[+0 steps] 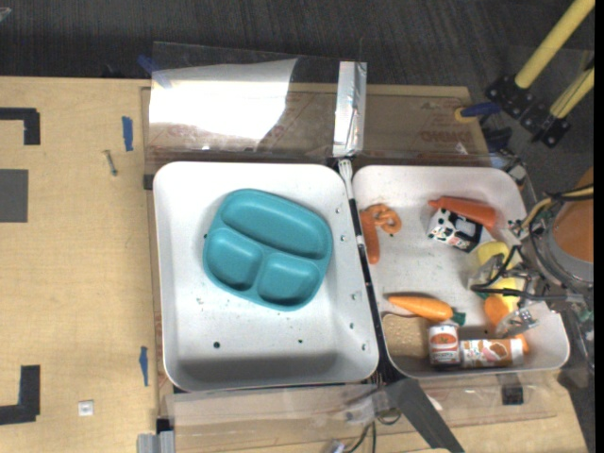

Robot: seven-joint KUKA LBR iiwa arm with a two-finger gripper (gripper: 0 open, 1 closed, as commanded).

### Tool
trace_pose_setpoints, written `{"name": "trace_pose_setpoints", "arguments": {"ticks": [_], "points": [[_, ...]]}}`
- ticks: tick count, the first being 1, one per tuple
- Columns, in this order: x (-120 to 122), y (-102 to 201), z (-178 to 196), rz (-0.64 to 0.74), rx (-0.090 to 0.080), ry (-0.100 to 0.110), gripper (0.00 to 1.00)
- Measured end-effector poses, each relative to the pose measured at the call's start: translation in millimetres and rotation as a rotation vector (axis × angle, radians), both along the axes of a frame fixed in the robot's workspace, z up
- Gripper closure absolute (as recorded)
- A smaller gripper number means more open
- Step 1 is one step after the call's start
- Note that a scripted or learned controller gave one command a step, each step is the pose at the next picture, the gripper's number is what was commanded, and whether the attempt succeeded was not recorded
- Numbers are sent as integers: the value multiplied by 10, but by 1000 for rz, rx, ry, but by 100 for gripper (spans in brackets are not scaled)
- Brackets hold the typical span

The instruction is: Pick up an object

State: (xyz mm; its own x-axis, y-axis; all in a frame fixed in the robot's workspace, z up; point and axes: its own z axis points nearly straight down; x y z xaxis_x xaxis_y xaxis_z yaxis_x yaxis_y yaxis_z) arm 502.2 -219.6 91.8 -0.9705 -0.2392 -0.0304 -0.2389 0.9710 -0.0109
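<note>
left bin (179,281): one teal divided plate (267,246), three compartments, lying near the middle.

right bin (415,182): orange shrimp-like toy (380,218) by the left wall; red-orange pepper (464,209) along the far side with a black-and-white box (452,229) just beside it; carrot (422,306) toward the near side; a small can (444,343) and a bottle with an orange label (492,350) lying at the near wall, touching.

gripper (510,295) low over the bin's right side, among cables, above yellow and orange pieces (494,276). cannot tell how it is set or whether anything is gripped.
</note>
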Motion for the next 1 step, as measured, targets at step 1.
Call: {"name": "trace_pose_setpoints", "arguments": {"ticks": [1], "points": [[-25, 4, 52, 102, -5, -5, 0]]}}
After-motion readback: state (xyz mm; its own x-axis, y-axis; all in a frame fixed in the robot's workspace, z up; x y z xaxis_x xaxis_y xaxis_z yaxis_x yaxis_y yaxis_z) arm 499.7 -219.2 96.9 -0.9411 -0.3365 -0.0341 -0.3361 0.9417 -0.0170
